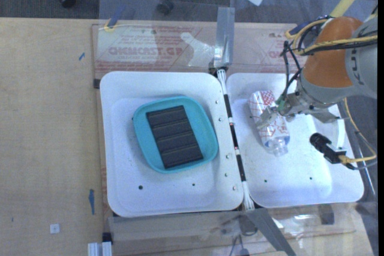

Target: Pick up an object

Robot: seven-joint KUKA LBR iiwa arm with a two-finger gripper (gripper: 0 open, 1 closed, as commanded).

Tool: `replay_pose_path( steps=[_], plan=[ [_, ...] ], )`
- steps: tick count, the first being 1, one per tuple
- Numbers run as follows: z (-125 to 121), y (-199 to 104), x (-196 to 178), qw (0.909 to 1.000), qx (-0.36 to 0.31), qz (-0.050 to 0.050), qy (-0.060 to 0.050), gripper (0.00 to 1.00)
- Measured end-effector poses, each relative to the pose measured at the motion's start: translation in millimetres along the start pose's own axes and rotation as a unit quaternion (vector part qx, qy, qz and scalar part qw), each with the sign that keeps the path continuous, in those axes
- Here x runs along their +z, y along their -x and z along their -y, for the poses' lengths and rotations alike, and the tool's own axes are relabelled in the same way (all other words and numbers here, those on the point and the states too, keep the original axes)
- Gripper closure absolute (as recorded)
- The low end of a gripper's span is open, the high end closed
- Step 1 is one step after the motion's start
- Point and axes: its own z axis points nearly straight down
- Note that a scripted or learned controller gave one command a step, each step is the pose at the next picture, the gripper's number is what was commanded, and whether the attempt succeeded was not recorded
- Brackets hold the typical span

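A crumpled clear plastic bottle with a red and white label (269,120) lies in the right bin (300,183), near its upper left part. My gripper (282,107) hangs right over the bottle's upper right side, under the grey arm with its orange band (329,60). In the left bin (120,189) a teal tray holding a dark ribbed block (174,136) rests flat.
A black cable plug (324,147) dangles over the right bin's right side. Yellow and black cables loop around the wrist. A metal bracket (224,39) stands behind the seam between the bins. Wooden bench surface stretches to the left.
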Motion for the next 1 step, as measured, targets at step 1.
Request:
replay_pose_path(
  steps=[1],
  plan=[
    [21.5,-8.2,18.6,0.9998,-0.014,0.003,0.010,0.00]
  ],
)
